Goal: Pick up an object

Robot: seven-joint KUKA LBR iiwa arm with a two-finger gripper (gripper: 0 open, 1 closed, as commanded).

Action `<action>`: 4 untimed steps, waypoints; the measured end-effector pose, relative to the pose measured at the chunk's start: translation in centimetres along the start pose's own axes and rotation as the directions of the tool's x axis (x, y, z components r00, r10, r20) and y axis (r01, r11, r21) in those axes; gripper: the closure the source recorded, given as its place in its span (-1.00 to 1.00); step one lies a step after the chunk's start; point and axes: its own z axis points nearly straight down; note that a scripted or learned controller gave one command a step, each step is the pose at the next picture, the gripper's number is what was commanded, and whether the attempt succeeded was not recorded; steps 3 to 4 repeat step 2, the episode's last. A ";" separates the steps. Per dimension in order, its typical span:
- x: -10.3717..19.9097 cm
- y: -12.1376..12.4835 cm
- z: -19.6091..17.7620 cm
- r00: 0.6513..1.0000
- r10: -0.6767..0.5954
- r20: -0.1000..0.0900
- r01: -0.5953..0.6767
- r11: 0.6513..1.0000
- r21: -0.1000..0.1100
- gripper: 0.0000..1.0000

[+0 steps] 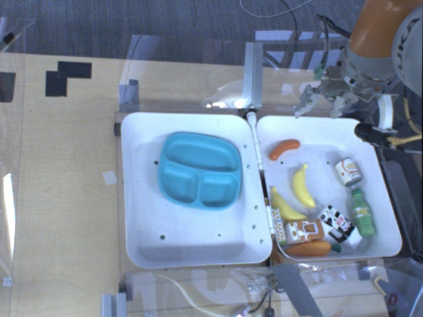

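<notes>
Gripper (320,100) sits above the far edge of the right bin (390,240), fingers spread apart, nothing between them. Arm (383,25) comes in from the upper right, orange band visible above the wrist.

All pickable items lie in the right bin, below and nearer the camera than the gripper. Closest is the sausage (283,148), near the bin's far-left corner, apart from the fingers. One banana (303,186) lies mid-bin; a second banana (285,205) is beside the divider, touching the carton (303,230). A small can (347,172) is on the right side, with a green bottle (361,212) just below it. A black-and-white box (337,222) sits between the carton and the bottle. A carrot (307,247) lies along the near wall.

Left bin (142,243) holds a blue divided plate (199,170), well apart from the gripper.
</notes>
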 end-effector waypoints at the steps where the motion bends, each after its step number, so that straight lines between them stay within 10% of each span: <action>1: 0.4 -7.7 10.1 1.000 0.024 0.000 -0.024 1.000 0.001 -1.00; 2: -1.8 -10.1 15.8 1.000 -0.027 0.001 0.027 1.000 -0.011 -1.00; 4: -1.8 -10.1 15.8 1.000 -0.027 0.001 0.027 1.000 -0.011 -1.00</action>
